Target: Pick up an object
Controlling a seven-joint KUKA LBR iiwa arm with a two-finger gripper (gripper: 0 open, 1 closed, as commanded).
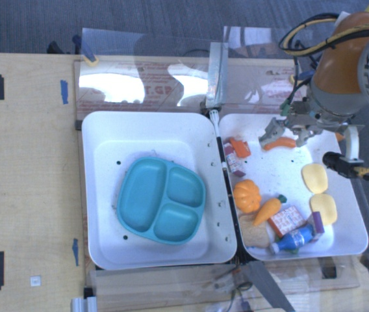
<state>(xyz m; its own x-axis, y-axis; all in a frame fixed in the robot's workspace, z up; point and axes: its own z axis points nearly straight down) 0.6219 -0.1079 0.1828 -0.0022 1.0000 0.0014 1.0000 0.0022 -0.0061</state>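
Camera view: tool [287, 132] over right bin [353, 236].

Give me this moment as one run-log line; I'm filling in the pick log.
arm: over right bin | gripper: above orange piece at far side | grasp: cannot tell | blue plate: in left bin

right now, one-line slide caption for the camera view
End effector over the right bin of toy food, beside an orange piece; blue tray in the left bin.

Two shallow white bins side by side.
To your left, the left bin [100, 148] holds the blue sectioned plastic plate [161, 200]; the right bin [353, 233] holds the small toys, the orange toy pumpkin [247, 195] near its left wall.
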